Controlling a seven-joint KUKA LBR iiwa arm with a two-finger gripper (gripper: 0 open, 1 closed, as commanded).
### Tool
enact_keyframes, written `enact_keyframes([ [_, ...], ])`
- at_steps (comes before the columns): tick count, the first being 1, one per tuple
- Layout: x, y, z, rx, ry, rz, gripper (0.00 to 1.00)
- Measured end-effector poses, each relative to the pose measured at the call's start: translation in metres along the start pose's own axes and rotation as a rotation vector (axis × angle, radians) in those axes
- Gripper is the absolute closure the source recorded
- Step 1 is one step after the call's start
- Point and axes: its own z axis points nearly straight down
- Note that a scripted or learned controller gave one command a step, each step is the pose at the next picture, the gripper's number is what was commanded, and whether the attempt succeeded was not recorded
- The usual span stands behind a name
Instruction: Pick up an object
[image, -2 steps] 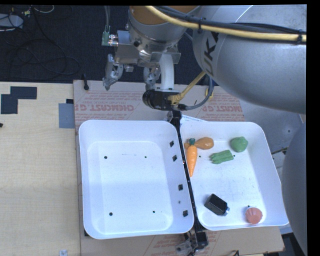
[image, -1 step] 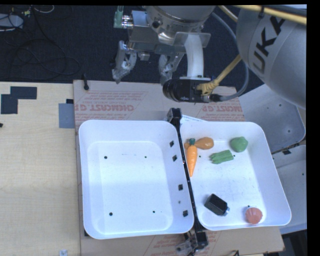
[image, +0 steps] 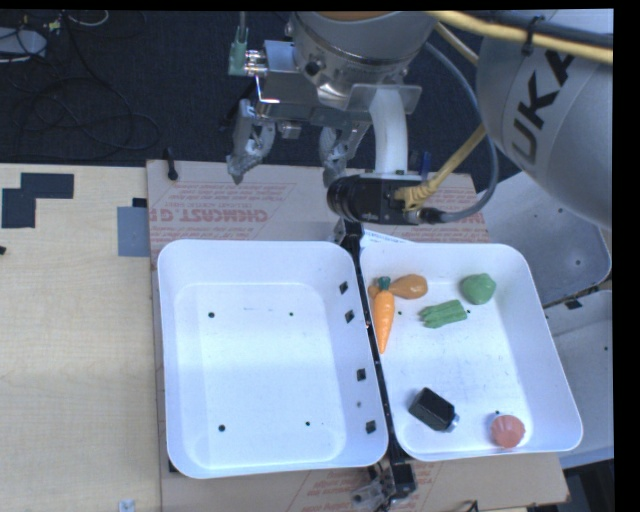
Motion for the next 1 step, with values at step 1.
enact_keyframes([
  [1,0.0015,0.0032,-0.0002,-0.002,0.001,-0.003,0.00],
])
